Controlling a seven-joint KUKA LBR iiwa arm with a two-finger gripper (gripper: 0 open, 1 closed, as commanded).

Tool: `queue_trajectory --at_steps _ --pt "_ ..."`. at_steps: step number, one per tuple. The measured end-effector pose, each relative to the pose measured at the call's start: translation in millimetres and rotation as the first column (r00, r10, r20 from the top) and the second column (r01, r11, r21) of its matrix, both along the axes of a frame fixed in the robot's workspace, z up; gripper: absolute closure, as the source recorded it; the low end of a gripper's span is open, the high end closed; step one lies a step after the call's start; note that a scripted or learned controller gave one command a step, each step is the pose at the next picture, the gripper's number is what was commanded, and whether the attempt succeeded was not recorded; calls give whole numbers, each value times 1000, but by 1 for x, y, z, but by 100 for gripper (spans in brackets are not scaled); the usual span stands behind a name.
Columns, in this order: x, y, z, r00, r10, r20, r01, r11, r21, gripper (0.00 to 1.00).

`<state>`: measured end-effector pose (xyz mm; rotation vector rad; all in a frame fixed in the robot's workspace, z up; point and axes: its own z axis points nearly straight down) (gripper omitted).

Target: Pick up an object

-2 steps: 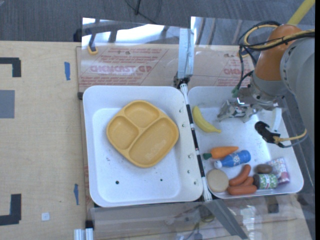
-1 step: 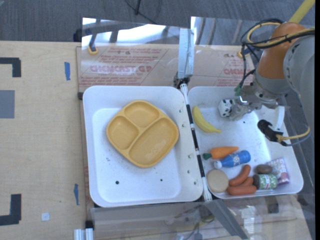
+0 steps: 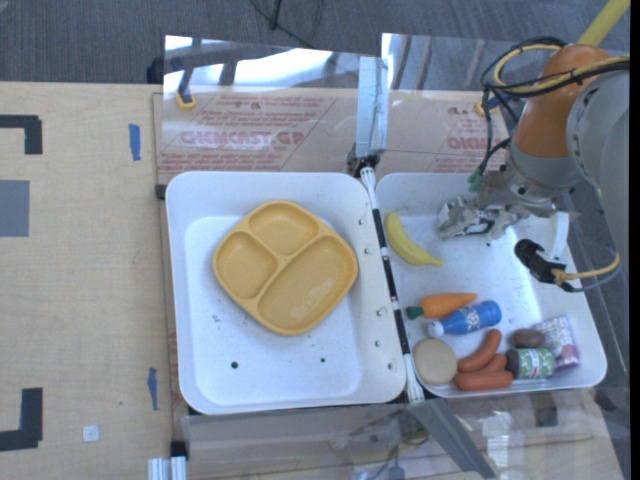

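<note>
You are looking down on two white bins sitting side by side on the tabletop [image 3: 80,268]. The left bin [image 3: 195,368] is carrying a yellow divided plate [image 3: 285,266], lying flat near its middle. The arm is reaching in from the right, and its claw [image 3: 468,220] is hanging over the upper part of the right bin [image 3: 590,363]; you cannot tell from this angle how its jaws are standing, and nothing is showing between them. A banana [image 3: 408,242] is lying just to the left of the claw, near the bin's left wall. Lower in that bin, a carrot [image 3: 448,305] is resting just above a blue bottle [image 3: 469,318]. Below those, a tan round piece [image 3: 435,360], two red sausages [image 3: 482,363] and a green-labelled can [image 3: 532,363] are crowding the near edge.
</note>
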<state>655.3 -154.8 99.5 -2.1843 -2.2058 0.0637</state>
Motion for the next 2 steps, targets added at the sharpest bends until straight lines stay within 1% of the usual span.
queue_trajectory --at_steps 1,2 --pt "0 0 11 1000 1 -1 -1 1000 1 100" --pt "0 1 10 1000 1 -6 -1 1000 3 0"
